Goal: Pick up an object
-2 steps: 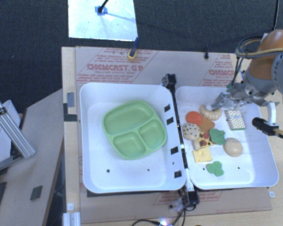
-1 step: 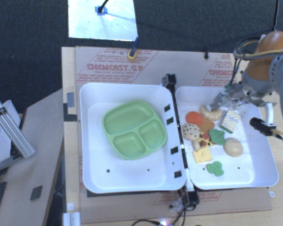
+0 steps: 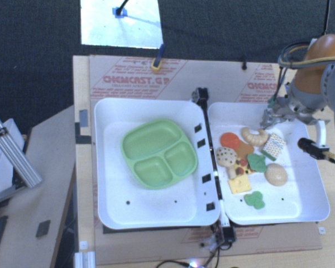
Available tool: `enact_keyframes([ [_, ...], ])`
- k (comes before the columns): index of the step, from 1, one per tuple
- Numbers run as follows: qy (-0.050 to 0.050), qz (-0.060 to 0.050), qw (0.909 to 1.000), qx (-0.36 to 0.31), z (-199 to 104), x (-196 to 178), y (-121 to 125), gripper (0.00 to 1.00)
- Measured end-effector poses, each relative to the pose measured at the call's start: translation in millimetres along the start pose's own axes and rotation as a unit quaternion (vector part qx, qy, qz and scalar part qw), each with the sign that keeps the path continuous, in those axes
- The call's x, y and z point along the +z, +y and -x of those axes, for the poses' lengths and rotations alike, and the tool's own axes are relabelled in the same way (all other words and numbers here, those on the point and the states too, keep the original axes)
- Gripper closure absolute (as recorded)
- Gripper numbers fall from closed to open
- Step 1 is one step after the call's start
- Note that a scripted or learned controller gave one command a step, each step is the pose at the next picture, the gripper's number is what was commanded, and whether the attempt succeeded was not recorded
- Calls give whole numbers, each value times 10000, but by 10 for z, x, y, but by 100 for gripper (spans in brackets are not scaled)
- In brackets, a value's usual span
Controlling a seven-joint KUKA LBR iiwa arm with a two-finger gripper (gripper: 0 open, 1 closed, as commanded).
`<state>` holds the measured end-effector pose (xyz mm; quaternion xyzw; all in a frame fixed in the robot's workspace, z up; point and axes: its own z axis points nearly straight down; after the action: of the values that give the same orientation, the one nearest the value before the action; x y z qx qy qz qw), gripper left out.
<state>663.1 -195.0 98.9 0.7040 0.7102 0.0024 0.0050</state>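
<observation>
The right bin [image 3: 301, 208] holds a cluster of toy foods: a beige croissant [image 3: 254, 136], a red slice [image 3: 230, 139], a checkered white box [image 3: 273, 146], a speckled cookie [image 3: 225, 157], a green piece [image 3: 257, 162], a pale egg-shaped piece [image 3: 276, 175], a yellow cheese wedge [image 3: 240, 183] and a green leafy piece [image 3: 255, 200]. My gripper [image 3: 267, 121] hangs over the far part of this bin, just beyond the croissant and the checkered box. Nothing shows between its tips.
The left bin [image 3: 117, 205] bears a light green divided plate [image 3: 158, 152]. A black-clipped divider [image 3: 209, 155] runs between the two bins. The grey arm with its orange band [image 3: 324, 52] reaches in from the right.
</observation>
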Motion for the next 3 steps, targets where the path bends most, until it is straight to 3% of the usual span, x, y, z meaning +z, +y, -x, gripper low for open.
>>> enact_keyframes([
  [2, 4, -7, 10000, 23, 115, -1223, 21, 100],
  [3, 12, -32, 10000, 19, 113, -1264, 32, 100],
])
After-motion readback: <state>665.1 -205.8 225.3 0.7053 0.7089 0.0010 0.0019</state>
